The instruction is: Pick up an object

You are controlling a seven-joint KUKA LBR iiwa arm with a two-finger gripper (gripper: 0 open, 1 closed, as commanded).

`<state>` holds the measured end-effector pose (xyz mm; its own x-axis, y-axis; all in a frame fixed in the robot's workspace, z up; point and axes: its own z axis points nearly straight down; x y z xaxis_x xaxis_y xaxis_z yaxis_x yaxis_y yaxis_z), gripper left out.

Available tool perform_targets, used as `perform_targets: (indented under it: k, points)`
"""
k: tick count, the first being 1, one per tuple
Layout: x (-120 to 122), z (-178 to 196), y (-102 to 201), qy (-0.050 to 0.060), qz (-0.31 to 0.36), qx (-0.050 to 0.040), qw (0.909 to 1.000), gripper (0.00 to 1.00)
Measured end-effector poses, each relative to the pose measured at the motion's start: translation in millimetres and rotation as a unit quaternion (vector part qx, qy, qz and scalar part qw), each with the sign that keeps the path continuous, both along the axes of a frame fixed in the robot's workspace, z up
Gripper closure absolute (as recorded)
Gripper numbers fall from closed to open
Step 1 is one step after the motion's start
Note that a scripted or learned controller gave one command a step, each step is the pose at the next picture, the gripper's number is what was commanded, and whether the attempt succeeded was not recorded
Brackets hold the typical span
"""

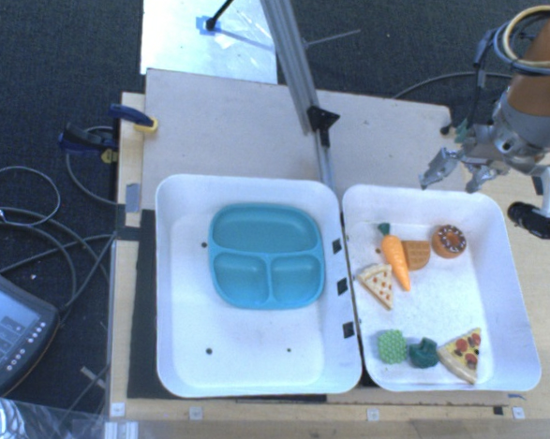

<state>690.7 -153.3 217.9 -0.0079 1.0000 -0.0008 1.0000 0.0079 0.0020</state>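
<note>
The hand (455, 172) hovers open and empty over the right bin's (513, 242) far rim — nothing picked yet; the donut (449, 241) lies nearest.

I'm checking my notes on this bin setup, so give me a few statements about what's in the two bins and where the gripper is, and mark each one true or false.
1. The blue divided plate lies in the left bin. True.
2. The toy carrot lies in the left bin. False: it is in the right bin.
3. The gripper holds the donut. False: the donut lies in the right bin.
4. Two pizza slices lie in the right bin. True.
</note>
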Motion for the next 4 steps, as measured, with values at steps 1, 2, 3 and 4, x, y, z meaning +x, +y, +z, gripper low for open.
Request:
perform_targets:
  k: [1,2,3,4]
  points:
    - [-0.1,0.1,-0.3,0.000,0.000,-0.0005,1.0000,0.00]
    - [-2.4,-46.5,8.5,0.002,0.000,0.0003,1.0000,0.00]
    - [-9.9,-91.1,7.5,0.002,-0.002,0.0002,1.0000,0.00]
    - [-9.6,-128.4,7.8,0.001,-0.001,0.0000,1.0000,0.00]
